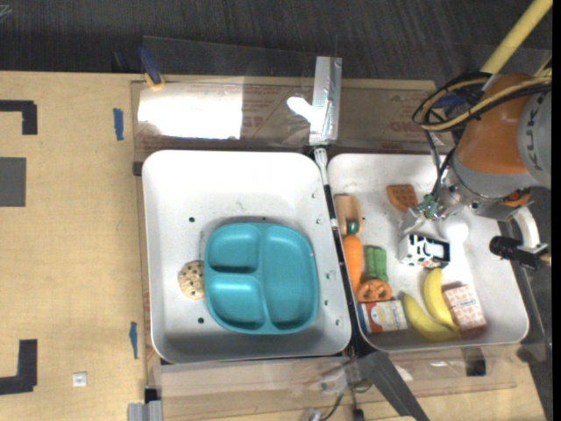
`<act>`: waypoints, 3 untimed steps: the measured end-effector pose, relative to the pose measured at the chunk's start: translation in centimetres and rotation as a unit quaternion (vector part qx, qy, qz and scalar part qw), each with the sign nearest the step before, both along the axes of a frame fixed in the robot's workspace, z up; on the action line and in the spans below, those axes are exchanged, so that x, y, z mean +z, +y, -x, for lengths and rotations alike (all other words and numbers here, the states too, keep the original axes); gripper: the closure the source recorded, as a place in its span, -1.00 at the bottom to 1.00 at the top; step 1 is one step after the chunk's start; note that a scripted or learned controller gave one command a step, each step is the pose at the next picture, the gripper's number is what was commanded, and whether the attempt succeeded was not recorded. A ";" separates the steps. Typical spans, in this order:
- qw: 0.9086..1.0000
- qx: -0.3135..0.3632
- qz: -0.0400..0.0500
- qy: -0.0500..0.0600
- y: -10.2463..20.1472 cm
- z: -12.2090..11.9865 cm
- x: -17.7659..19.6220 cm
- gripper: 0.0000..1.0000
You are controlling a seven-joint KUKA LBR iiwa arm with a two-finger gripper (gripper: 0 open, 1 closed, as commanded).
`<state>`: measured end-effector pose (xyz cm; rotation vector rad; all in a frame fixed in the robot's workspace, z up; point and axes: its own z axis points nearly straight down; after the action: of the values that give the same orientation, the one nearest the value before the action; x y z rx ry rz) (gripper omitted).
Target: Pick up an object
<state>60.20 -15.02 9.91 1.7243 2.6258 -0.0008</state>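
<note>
Over right bin (513, 310), arm (500, 143) angles down-left.

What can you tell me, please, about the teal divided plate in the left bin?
The teal divided plate looks like smooth moulded plastic, a rounded square with three compartments: two smaller ones on one side and one larger. It lies flat and right side up on the floor of the left bin, toward its front. A speckled cookie sits against its left edge.
</note>
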 end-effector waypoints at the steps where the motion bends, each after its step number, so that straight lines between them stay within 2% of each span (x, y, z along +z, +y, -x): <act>1: 0.999 0.037 0.000 -0.002 3.5 3.5 3.9 1.00; 2: 0.998 0.061 -0.001 -0.002 8.1 9.6 8.7 1.00; 3: 0.999 0.033 0.001 -0.004 3.8 10.5 -1.1 1.00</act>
<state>49.65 -11.26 8.81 1.6314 2.6749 0.0032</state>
